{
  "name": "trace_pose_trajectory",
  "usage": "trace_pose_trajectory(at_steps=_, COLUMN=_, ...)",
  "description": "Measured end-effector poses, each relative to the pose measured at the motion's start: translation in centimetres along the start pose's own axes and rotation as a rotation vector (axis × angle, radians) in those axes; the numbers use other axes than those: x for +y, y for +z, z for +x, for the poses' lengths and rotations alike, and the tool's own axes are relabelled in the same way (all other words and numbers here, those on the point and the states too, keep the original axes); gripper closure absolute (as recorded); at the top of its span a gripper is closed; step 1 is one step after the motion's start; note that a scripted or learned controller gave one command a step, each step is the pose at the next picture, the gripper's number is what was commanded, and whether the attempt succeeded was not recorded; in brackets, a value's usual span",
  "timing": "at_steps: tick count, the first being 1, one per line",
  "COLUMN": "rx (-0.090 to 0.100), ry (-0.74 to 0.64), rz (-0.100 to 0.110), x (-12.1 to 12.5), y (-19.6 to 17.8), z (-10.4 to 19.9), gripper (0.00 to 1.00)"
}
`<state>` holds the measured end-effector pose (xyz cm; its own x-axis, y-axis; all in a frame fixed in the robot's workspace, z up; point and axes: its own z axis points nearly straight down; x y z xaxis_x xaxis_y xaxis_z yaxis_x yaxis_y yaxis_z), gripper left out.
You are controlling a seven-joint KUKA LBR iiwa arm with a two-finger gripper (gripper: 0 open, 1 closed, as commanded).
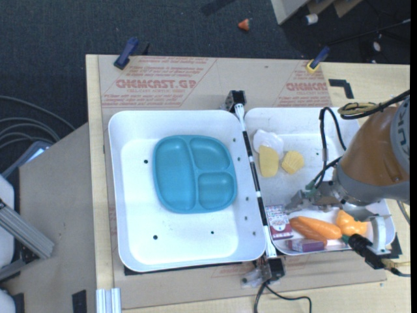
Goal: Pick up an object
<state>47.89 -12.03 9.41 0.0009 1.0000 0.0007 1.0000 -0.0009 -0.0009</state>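
White plastic bins are sitting side by side on the bench (pixel 98 175); the left bin (pixel 130 194) is holding a blue divided plate (pixel 194 173), lying flat near its middle; the right bin (pixel 287 119) is holding the loose objects.

Grey arm (pixel 378 155), orange band showing above the wrist, is reaching in from the right and hanging over the right bin; the gripper (pixel 311 196) is pointing down toward the bin's middle, just above the carrot; its state cannot be told, since the tips are too small and dark to read; nothing is visibly between them.

Objects in the right bin: an orange carrot (pixel 315 227) is lying across the near end, just beside an orange-yellow piece (pixel 352 225) on its right; a small purple item (pixel 307 245) is lying along the near wall below the carrot; a red-and-white packet (pixel 278 222) is sitting at the near left corner, against the divider between the bins; two yellow pieces, one larger (pixel 268 160) and one smaller (pixel 292 162), are sitting close together in the far half; a white crumpled item (pixel 267 139) is touching the larger one's far side.
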Motion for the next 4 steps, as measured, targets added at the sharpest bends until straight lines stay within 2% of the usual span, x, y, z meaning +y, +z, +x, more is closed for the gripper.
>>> trace_pose_trajectory(at_steps=1, rx=0.0, ry=-0.001, rz=0.001, x=0.0, y=1.0, z=2.8, gripper=0.0)
trace_pose_trajectory(at_steps=2, rx=-0.001, ry=-0.002, rz=-0.002, x=9.0, y=0.9, z=0.0, gripper=0.0)
trace_pose_trajectory(at_steps=3, rx=-0.002, ry=-0.002, rz=-0.002, x=17.3, y=0.9, z=1.1, gripper=0.0)
trace_pose_trajectory(at_steps=4, rx=-0.002, ry=-0.002, rz=-0.003, x=18.8, y=0.9, z=-2.0, gripper=0.0)
